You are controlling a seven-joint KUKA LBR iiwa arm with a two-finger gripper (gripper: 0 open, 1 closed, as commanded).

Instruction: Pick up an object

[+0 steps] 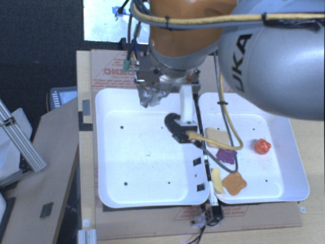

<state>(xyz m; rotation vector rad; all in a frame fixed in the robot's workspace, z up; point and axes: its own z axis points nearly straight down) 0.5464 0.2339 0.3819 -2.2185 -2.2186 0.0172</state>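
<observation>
Nearest the camera, in the right bin [284,187]: orange piece [234,183] beside a pale yellow strip [217,180], purple piece [226,156] just behind, red piece [262,146] off toward the arm's side. All lie flat on smooth white plastic, well spaced. My pincer [150,96] hangs farther back over the left bin [132,156] (open or closed, can't tell). Targets lie rightward and nearer, across the divider.

Pale wooden bench [56,151], flat brown cardboard sheet [109,75] on it, two shallow white plastic bins [109,151] side by side on top
</observation>
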